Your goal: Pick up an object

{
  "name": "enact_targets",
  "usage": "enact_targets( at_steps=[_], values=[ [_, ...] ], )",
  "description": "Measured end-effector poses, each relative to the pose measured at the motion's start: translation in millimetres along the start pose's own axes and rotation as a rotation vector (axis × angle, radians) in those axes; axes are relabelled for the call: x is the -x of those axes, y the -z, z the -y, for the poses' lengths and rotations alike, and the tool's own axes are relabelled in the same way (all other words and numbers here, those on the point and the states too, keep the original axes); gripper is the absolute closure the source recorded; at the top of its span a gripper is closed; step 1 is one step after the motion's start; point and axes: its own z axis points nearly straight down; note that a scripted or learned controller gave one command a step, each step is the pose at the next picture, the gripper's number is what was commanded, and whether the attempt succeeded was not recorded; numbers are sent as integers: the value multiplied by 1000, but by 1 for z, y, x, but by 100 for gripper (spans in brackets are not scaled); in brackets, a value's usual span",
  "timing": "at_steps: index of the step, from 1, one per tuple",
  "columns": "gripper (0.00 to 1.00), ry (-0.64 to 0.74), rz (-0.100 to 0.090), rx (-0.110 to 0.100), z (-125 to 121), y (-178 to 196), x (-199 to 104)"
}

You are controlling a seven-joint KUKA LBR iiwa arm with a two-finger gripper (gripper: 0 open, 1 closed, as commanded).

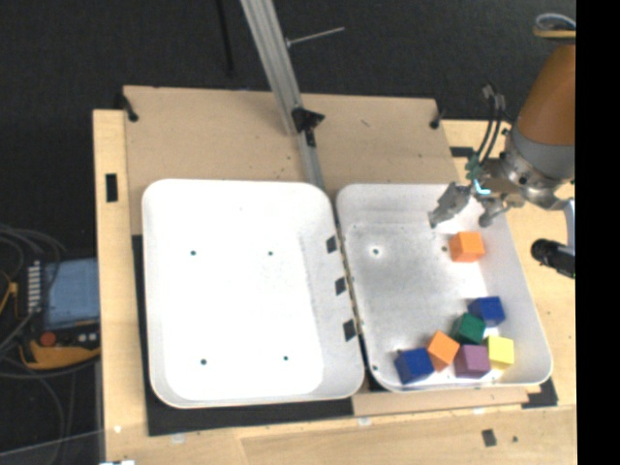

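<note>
Two white bins sit on the desk; the jaws hang apart and empty just above an orange cube, nothing lifted yet.

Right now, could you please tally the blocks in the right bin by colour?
Orange blocks: 2
Blue blocks: 2
Green block: 1
Yellow block: 1
Purple block: 1
Total: 7, all in the right bin.

Wooden bench under two white bins.
</note>
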Motion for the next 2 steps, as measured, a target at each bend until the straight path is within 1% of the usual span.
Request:
enact_targets(
  at_steps=[1,2],
  values=[
    [0,1,2,5,-1,3,0],
    [0,-4,4,2,6,-42,8]
  ],
)
